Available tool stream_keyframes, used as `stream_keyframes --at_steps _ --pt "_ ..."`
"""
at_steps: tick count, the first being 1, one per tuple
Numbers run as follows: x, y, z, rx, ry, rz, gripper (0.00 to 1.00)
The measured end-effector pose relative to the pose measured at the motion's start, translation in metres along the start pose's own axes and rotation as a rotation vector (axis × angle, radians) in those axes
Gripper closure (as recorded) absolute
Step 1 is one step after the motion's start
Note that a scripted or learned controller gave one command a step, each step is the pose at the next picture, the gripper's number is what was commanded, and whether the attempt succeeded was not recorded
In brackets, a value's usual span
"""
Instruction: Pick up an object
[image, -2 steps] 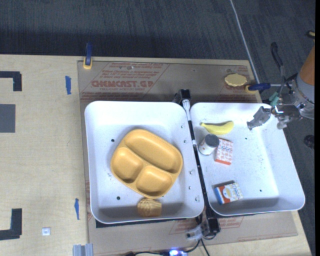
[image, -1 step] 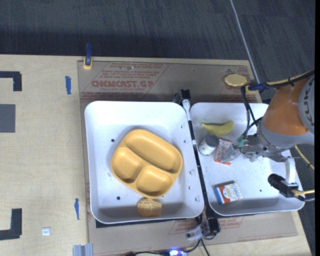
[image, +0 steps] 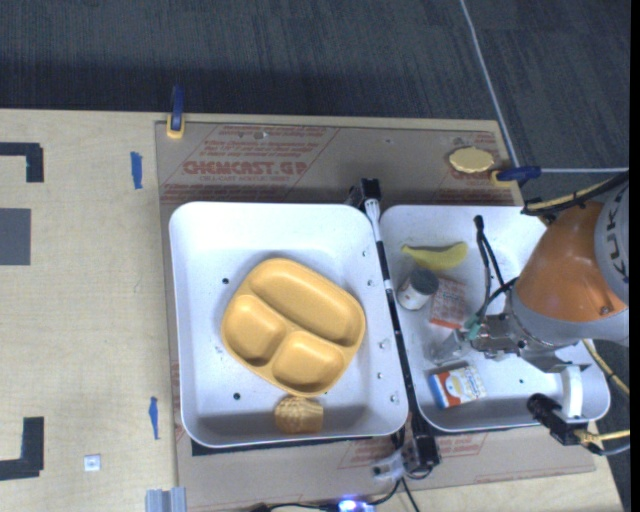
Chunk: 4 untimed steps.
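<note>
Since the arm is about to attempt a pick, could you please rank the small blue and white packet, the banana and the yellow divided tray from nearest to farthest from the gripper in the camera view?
Measured from the gripper over the right bin:
1. Small blue and white packet, just below it in the right bin.
2. Banana, at the top of the right bin.
3. Yellow divided tray, across in the left bin.

Fixed above the bench (image: 80, 300), looking down at a slant. Far enough back to take in both white bins, left bin (image: 200, 240) and right bin (image: 520, 405), whole. Arm (image: 575, 275) entering from the right edge.
</note>
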<state>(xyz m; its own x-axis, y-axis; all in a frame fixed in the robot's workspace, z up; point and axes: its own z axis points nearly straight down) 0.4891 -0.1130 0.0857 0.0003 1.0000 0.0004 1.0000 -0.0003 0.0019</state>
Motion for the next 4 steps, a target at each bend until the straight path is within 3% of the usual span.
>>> stream_keyframes --at_steps 1,2,3,4 --pt "0.018 -0.008 0.000 -0.003 -0.001 0.000 0.00" --pt "0.018 -0.006 -0.011 -0.008 -0.003 0.001 1.00" --pt "0.018 -0.006 -0.011 -0.008 -0.003 0.001 0.00" --pt "0.020 -0.009 0.000 0.000 0.000 0.000 0.00"
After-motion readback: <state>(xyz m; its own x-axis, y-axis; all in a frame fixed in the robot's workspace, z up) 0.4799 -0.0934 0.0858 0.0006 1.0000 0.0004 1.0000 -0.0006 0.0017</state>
